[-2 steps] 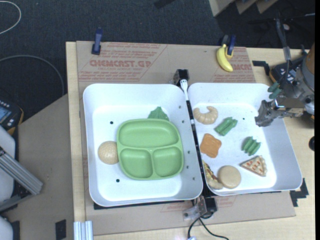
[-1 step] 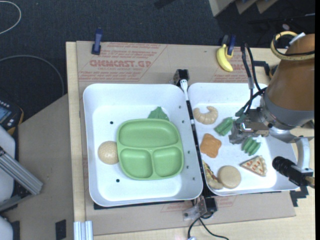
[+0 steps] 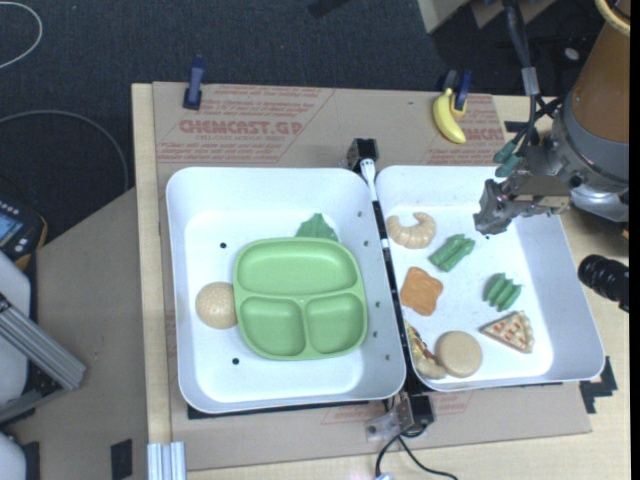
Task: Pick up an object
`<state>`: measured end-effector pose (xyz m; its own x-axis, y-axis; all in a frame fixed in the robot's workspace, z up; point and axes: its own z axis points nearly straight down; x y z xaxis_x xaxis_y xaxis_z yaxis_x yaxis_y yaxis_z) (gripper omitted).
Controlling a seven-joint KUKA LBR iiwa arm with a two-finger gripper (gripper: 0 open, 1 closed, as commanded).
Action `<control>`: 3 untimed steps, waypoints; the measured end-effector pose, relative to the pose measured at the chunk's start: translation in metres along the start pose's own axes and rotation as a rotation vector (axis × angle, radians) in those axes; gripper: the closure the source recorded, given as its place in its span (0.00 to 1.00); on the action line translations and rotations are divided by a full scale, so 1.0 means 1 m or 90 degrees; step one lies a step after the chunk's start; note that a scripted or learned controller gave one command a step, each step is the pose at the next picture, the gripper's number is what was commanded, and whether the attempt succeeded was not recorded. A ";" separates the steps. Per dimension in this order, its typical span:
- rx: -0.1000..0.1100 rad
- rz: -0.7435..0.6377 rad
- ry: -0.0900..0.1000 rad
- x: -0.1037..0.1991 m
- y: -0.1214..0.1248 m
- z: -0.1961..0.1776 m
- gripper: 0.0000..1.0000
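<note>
My gripper [image 3: 491, 218] hangs over the upper middle of the right bin [image 3: 570, 298], just right of a tan croissant [image 3: 412, 230] and above a green bean bundle [image 3: 452, 252]. Nothing shows between its fingers. Also in the right bin lie an orange square piece [image 3: 421, 292], a second green piece [image 3: 502, 291], a pizza slice [image 3: 510, 332], a round beige bun [image 3: 459, 352] and a sandwich-like piece [image 3: 418, 349]. The left bin [image 3: 190, 228] holds a green divided plate [image 3: 298, 298], a beige round bun [image 3: 215, 305] and a green leaf [image 3: 317, 227].
A yellow banana [image 3: 449, 118] lies on the cardboard behind the right bin. Blue clamps [image 3: 194, 83] hold the board at the back. A black divider [image 3: 380, 238] runs between the bins. The arm body fills the upper right.
</note>
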<state>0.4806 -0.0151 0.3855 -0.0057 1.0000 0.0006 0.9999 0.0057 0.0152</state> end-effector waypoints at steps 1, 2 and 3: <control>0.016 0.002 0.000 0.029 -0.004 0.093 1.00; -0.002 0.002 0.001 0.037 0.001 -0.048 1.00; 0.006 0.003 -0.001 0.037 0.001 -0.050 1.00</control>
<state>0.4803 0.0216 0.4357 -0.0011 1.0000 -0.0005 1.0000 0.0011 0.0059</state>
